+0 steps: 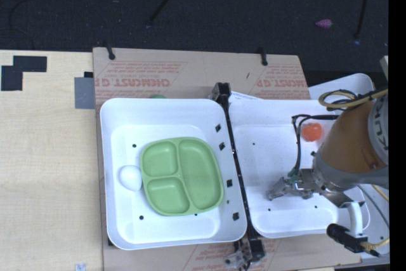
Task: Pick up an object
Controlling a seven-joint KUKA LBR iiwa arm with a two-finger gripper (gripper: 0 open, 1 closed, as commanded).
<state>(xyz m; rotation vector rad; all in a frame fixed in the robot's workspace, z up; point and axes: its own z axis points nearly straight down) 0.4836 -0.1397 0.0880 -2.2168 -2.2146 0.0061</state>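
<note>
I have the gripper [283,189] low inside the right bin [269,228], its jaws spread and pinching nothing, so no pick is made yet. The nearest candidate, a small orange ball [311,131] (round, smooth-looking), sits in that bin just beyond the arm. Closing on something and lifting remain.

green three-part plate [181,175] flat, left bin | white egg [130,177] touching its left | orange ball [311,131] right bin
</note>
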